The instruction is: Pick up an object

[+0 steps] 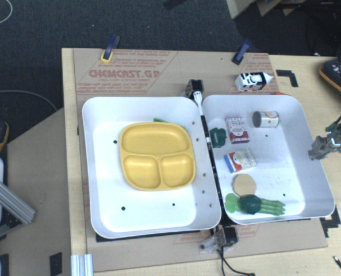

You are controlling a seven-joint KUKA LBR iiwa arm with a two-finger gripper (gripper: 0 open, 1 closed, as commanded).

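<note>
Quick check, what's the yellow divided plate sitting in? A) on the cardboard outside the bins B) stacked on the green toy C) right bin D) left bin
D: the yellow divided plate lies flat in the left bin, while the small items such as the green toy sit in the right bin.

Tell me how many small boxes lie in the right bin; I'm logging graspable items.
2: a red box near the bin's upper middle, and a blue, red and white box just below it. Others may be hidden.
</note>
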